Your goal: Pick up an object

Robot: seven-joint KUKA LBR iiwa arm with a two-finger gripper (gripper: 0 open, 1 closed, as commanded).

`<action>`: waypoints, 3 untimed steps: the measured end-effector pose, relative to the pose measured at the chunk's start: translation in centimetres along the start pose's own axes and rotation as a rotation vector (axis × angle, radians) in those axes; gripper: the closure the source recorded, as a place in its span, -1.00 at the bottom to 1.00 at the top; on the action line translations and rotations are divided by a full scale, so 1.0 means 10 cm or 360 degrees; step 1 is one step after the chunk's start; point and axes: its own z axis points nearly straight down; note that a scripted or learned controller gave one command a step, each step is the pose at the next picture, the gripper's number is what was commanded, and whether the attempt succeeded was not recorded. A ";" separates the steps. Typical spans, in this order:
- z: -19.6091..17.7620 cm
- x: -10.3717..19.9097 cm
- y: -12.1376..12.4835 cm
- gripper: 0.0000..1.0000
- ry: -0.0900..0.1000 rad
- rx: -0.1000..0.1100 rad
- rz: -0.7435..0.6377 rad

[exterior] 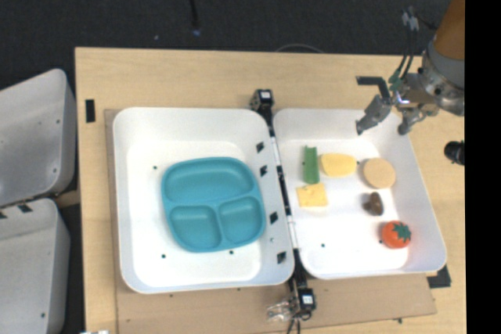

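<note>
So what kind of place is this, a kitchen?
Probably a robot lab, not a kitchen. A robot arm reaches over two white bins on a wooden bench, and the food looks like toys.

The arm (448,35) comes in at the upper right of the frame, its orange band showing at the right edge above a grey wrist. Below and left of the wrist, the gripper (389,123) hangs with its two fingers pointing down and toward the lower left, spread apart with a clear gap and nothing between them. One finger (373,116) sits further left, the other (409,123) nearer the right edge, both in the upper right part of the frame.
</note>
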 end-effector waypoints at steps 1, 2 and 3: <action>-0.07 0.00 0.02 -1.00 -0.0002 -0.0020 -0.0004; 0.42 0.09 0.00 -1.00 -0.0004 -0.0014 -0.0004; 0.90 -0.01 0.05 -1.00 -0.0004 -0.0013 0.0000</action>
